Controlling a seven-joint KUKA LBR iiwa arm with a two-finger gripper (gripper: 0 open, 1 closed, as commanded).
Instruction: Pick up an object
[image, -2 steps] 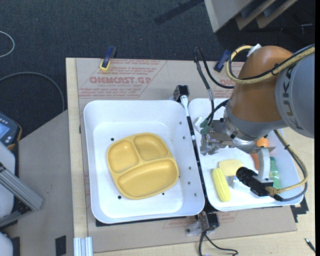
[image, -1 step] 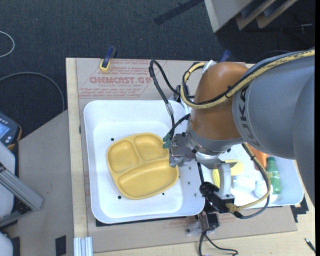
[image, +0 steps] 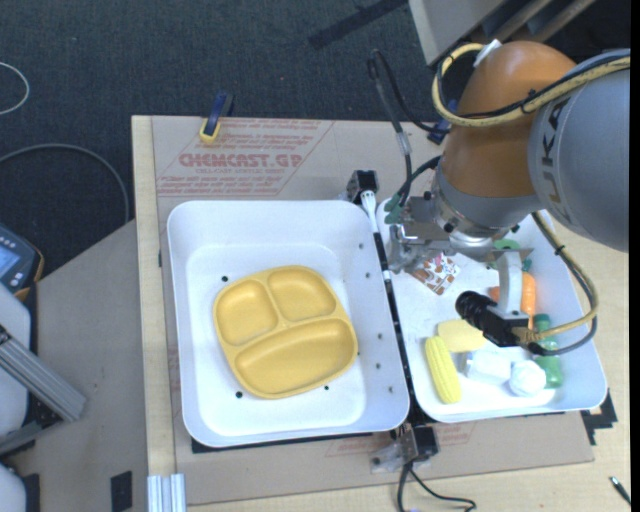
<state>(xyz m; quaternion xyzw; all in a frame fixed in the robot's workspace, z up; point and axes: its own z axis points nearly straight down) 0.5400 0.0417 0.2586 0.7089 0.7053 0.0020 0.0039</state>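
So the arm (image: 520, 140) is hanging low over the right bin (image: 590, 375), wrist blocking the gripper, so can't tell its state. The right bin's got a corn cob (image: 441, 369), a yellow block (image: 462, 335), a carrot (image: 528, 292) and a crinkly wrapper (image: 437, 271). A yellow divided plate (image: 285, 328) sits in the left bin (image: 190, 250).

We note a grey arm (image: 590, 150) with an orange band (image: 510, 75). Yellow and black cables (image: 470, 60) loop around it.
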